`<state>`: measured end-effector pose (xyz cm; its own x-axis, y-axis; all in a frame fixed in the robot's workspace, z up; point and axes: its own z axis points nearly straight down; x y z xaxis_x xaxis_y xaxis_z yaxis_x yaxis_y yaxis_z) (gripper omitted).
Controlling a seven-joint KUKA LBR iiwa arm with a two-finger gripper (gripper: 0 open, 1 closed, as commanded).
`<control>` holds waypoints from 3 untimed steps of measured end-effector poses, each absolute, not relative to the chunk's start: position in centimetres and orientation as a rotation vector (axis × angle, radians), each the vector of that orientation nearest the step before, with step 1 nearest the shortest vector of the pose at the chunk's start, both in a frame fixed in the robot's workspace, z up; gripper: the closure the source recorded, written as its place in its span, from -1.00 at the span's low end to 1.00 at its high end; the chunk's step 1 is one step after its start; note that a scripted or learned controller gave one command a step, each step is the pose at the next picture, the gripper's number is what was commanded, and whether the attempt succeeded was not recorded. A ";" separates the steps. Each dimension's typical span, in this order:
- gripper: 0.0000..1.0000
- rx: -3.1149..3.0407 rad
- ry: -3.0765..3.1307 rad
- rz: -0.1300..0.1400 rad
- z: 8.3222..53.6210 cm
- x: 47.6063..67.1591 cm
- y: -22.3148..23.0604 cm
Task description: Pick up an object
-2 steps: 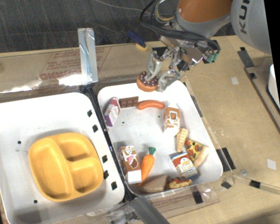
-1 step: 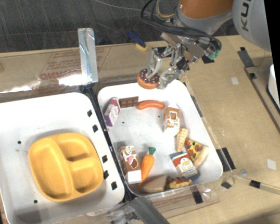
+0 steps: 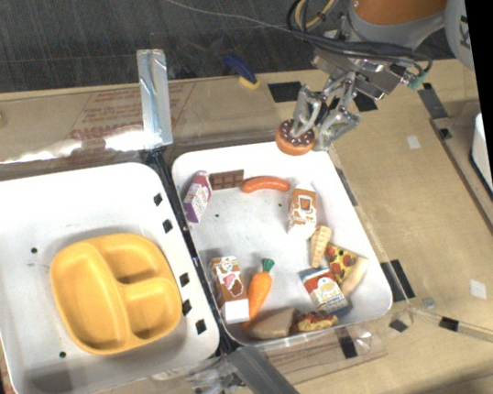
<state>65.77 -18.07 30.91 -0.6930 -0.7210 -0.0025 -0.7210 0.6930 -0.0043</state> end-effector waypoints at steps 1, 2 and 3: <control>1.00 -1.232 2.881 -0.007 32.1 65.9 -17.9; 1.00 -1.539 2.739 0.001 30.6 65.5 -19.1; 1.00 -1.390 2.818 0.005 26.1 60.0 -14.7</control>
<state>59.99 -14.72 26.08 -0.6085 -0.7936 -0.0006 -0.7936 0.6085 0.0030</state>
